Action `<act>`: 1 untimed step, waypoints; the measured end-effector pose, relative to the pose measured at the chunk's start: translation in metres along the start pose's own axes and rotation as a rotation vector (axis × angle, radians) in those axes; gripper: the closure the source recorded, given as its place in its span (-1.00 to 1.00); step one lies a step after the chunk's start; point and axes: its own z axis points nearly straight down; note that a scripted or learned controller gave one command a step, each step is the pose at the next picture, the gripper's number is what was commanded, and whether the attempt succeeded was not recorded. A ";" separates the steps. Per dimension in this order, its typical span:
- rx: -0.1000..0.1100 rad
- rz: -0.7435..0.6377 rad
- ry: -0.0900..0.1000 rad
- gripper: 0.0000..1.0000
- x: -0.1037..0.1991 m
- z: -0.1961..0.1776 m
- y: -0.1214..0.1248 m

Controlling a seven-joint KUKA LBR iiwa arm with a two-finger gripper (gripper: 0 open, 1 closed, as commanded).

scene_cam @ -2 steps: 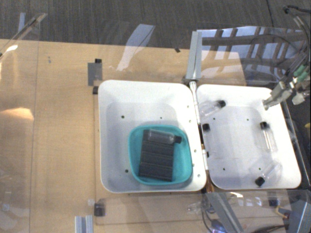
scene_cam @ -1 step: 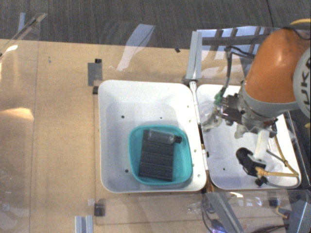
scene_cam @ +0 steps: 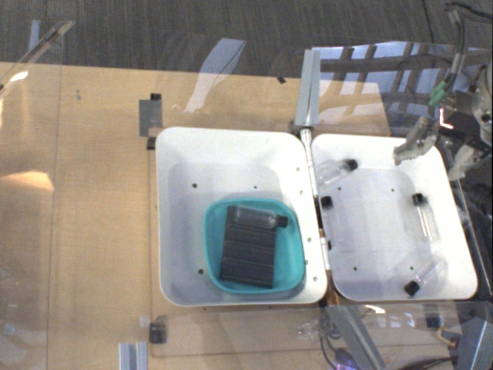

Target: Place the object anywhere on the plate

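Camera view: dark object (scene_cam: pixel 249 247) on teal plate (scene_cam: pixel 291 272), well left of hand (scene_cam: pixel 420 141), grip state unclear.

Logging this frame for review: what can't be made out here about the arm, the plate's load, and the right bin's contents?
- Gripper, camera view: blurred at the right bin's far corner; finger state unreadable.
- Dark ribbed object on the teal plate: identity unclear; too little detail.
- Clear vials in the right bin: transparent bodies nearly vanish against white.
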 end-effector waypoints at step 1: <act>0.002 0.073 -0.003 -1.00 -0.074 -0.006 0.021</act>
